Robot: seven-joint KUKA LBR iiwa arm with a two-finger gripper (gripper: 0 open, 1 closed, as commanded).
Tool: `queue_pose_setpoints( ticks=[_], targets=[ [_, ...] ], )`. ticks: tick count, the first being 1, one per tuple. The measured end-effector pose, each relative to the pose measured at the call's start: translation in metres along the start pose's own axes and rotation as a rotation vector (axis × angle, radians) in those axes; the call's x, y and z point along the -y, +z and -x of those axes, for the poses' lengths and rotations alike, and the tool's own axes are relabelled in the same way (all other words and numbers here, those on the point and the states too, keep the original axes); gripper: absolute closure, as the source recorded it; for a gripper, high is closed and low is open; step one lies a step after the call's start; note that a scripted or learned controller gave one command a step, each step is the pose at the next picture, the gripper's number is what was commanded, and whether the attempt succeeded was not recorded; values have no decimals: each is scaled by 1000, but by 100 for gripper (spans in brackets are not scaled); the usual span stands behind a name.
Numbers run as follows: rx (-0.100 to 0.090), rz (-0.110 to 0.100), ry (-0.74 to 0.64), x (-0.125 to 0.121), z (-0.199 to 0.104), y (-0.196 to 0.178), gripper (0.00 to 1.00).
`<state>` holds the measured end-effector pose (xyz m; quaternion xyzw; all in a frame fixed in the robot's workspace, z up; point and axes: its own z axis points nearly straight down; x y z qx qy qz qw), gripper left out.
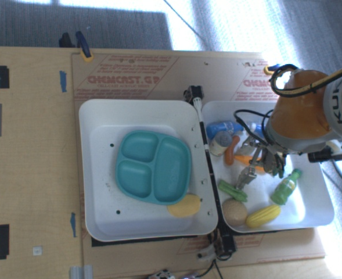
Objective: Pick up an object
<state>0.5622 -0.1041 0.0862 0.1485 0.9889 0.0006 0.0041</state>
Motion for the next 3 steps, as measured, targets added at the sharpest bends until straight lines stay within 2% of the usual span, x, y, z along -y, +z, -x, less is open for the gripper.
queue_pose_setpoints(
  ticks=[3],
  targets=[
    [0, 0, 0, 0, 0, 0, 0]
  ],
)
